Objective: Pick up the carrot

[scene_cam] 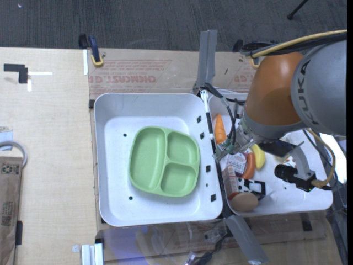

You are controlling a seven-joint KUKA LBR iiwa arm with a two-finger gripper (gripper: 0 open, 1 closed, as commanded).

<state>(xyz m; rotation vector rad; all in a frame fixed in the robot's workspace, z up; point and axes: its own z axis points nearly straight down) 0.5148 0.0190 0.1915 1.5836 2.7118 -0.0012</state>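
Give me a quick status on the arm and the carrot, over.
Arm over right bin, gripper hidden beneath it. Carrot lying at that bin's left wall, not visibly gripped. Banana and bottle crowd close by.

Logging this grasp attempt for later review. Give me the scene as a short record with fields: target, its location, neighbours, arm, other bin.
target: carrot
location: right bin, near its left wall, upper part
neighbours: banana, packet and brown egg-shaped item lower in the same bin
arm: arm over right bin, covering much of it
other bin: left bin holds green tray
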